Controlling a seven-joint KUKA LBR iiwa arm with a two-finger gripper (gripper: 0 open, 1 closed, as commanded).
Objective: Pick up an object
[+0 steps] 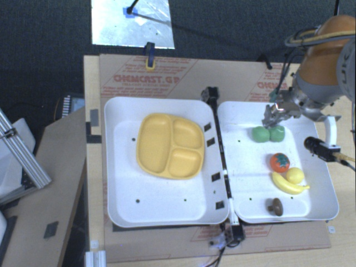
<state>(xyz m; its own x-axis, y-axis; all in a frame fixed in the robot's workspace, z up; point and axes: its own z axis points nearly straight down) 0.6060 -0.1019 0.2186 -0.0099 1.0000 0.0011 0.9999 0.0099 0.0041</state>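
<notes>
Nearest the camera, a small brown object (pixel 275 206) sits at the front edge of the right-hand white bin (pixel 245 166), well below the tool in the picture. Just above it lie a yellow banana-shaped toy (pixel 288 183), with a small yellow lemon-like piece (pixel 295 175) touching it, and a red-orange tomato-like toy (pixel 280 162) with a green top.

Directly beneath the tool (pixel 273 117) rest two green pieces (pixel 267 133), side by side and touching: a rounded one on the left, a blockier one on the right. These look like the likeliest target of the pick. The tool hangs right over them, at or just above their top edge. Whether its fingers are spread or closed cannot be told from this angle, and nothing can be seen held between them.

The green pieces appear to be light, hollow plastic play food: stiff, smooth and probably a little slippery. A grip across the narrow middle of one piece seems safest, since closing on both at once could squeeze one out sideways.

Far to the tool's left, the other white bin (pixel 122 204) holds a yellow divided plate (pixel 169 146) with three compartments, all bare. Both bins stand on a table (pixel 167 77) covered by printed cardboard.
</notes>
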